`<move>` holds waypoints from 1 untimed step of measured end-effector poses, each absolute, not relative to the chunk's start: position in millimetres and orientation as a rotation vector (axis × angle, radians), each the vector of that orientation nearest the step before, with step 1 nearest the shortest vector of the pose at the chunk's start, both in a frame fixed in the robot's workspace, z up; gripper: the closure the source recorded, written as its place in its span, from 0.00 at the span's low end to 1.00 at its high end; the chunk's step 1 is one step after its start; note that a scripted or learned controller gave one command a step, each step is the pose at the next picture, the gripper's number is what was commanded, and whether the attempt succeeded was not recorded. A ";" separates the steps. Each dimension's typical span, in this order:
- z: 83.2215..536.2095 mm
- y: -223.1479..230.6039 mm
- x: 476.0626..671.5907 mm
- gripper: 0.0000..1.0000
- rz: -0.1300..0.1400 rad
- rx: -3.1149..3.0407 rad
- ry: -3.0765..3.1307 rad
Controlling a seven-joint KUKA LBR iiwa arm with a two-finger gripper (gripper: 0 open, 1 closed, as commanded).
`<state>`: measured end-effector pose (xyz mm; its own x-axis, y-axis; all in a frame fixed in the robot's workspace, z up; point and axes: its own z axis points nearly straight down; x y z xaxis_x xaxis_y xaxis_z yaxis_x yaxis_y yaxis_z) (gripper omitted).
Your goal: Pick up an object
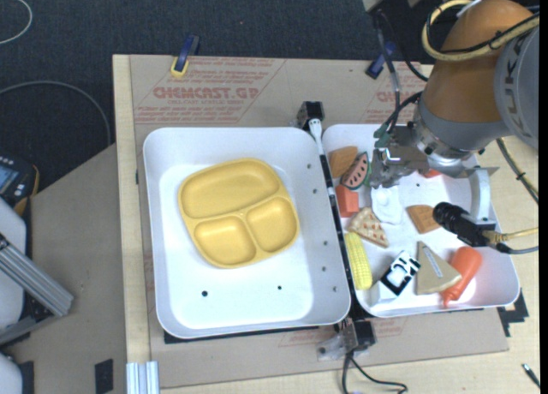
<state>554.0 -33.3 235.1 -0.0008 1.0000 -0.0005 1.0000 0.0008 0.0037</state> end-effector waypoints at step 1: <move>232.7 -30.9 556.0 1.00 0.001 2.219 2.220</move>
